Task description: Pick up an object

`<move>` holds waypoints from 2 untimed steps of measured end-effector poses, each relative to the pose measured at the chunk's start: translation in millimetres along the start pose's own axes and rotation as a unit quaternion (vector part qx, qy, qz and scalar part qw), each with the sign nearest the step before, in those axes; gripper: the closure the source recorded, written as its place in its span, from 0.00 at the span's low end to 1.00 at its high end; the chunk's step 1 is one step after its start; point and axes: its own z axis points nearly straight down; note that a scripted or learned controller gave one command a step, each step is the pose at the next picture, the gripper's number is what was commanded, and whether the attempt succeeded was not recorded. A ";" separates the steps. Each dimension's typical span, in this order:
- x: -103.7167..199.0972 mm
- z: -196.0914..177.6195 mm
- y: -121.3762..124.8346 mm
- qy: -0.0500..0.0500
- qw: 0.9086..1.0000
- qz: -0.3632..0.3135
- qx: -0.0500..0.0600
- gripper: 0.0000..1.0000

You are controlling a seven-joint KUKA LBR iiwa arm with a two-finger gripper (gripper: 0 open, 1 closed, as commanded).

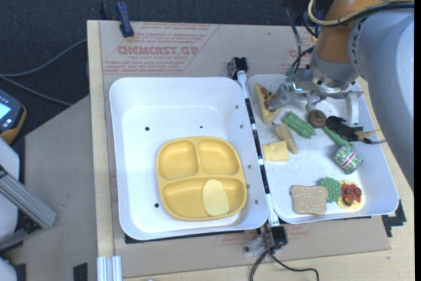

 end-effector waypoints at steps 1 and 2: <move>-57.1 6.2 2.1 0.010 1.000 0.002 -0.002 0.00; -88.8 8.2 -99.2 0.006 1.000 0.006 -0.012 0.00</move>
